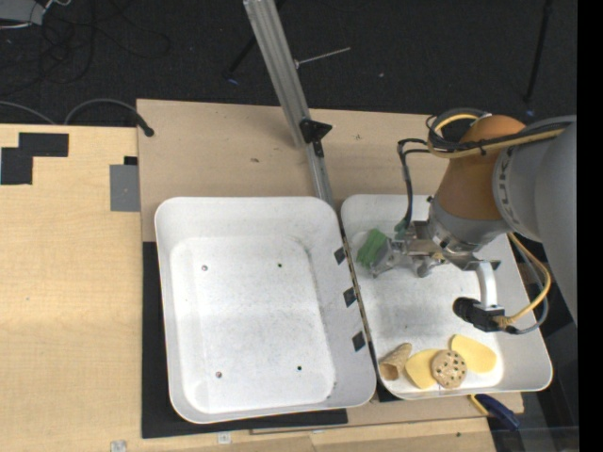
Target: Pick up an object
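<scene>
Lying in the right bin [528, 370] are a green block [371, 245] by its left wall and 3 yellow, rounded pieces [441, 363] along the near edge — 1 of them dotted with holes. From the right, the grey arm [528, 182] bends low, its gripper [396, 255] just beside the block — whether it grips is unclear

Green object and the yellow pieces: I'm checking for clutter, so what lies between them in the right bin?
In the camera view, only bare white bin floor lies between the green object and the yellow pieces.
</scene>
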`<state>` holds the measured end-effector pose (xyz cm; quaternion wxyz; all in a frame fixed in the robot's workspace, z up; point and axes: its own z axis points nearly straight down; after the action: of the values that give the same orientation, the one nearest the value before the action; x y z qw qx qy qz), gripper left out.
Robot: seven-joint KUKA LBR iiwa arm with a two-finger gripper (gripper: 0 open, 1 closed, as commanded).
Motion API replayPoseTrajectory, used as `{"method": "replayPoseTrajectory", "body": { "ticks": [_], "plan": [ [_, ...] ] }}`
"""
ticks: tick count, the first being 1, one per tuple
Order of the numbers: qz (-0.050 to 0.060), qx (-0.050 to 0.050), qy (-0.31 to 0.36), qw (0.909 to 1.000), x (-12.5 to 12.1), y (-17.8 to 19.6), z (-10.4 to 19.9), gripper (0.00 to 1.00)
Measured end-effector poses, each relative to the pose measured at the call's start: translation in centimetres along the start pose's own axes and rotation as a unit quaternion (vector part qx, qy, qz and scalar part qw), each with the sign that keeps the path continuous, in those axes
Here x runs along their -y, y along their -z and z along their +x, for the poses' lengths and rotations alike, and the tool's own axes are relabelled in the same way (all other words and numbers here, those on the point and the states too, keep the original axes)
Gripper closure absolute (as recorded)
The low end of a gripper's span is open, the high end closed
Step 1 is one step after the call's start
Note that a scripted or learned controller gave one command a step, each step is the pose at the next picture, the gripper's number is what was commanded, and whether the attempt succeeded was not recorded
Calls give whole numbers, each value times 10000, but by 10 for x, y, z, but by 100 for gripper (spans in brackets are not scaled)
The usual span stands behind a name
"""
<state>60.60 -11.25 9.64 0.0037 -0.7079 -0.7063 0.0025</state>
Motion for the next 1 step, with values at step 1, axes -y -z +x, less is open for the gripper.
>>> {"method": "replayPoseTrajectory", "body": {
  "ticks": [1],
  "plan": [
    [-21,3,-37,10000,-1,13,-2,100]
  ]
}}
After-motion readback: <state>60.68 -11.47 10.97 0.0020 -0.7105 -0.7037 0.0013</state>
